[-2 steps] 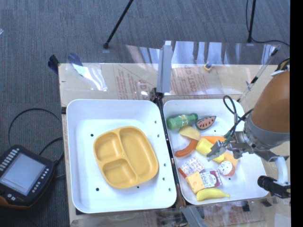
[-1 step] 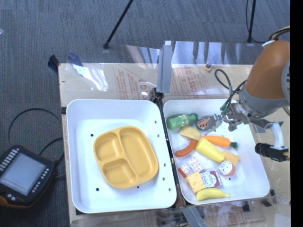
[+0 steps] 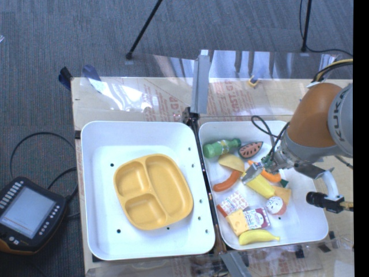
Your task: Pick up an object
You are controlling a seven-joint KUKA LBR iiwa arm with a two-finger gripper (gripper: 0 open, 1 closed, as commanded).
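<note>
Pincer (image 3: 258, 172) of mine, its grip state not discernible, hangs low in the right bin (image 3: 311, 227) at the upper-left end of a yellow wedge-shaped toy (image 3: 264, 186), whose long axis runs down-right, away from the pincer.
</note>
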